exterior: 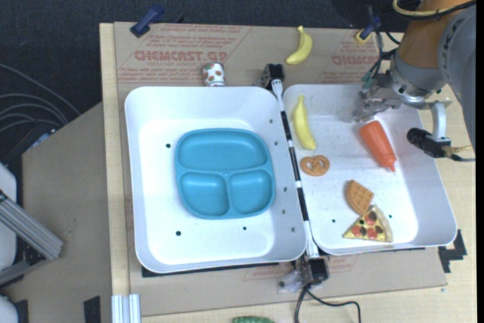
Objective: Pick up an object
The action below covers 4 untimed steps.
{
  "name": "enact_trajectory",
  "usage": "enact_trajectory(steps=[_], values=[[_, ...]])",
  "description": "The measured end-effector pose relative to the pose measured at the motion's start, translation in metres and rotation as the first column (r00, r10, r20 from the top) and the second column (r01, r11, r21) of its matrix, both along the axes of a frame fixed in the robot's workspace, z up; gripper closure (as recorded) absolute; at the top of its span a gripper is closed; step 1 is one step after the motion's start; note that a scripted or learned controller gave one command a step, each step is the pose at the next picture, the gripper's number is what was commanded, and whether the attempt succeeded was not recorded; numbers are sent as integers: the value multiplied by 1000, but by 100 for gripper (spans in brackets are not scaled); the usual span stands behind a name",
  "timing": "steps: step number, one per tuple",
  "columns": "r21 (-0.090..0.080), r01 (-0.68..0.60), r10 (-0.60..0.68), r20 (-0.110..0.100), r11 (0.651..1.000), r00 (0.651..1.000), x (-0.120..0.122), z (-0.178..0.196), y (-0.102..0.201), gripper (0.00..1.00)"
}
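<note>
In the right bin (423, 227), a pizza slice (368, 226) and a waffle piece (360, 195) lie nearest the camera, a pretzel (314, 165) and a banana (303, 124) beyond. The orange bottle (377, 143) lies just below the gripper (370, 104), its long axis slanting away toward the near right. Whether the gripper is released or clenched cannot be told.
</note>
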State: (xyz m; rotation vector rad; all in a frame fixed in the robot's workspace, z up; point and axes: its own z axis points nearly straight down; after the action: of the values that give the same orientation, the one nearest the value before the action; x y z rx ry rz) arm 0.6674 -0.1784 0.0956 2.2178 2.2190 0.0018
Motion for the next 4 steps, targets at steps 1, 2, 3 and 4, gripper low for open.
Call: enact_trajectory(steps=[1,2,3,4], values=[[0,0,0,0,1000,1000,0,0,0,0],[1,1,-1,-3,1000,1000,-1,-11,-10,0],[0,0,0,0,1000,1000,0,0,-9,100],[0,0,0,0,1000,1000,0,0,-9,0]])
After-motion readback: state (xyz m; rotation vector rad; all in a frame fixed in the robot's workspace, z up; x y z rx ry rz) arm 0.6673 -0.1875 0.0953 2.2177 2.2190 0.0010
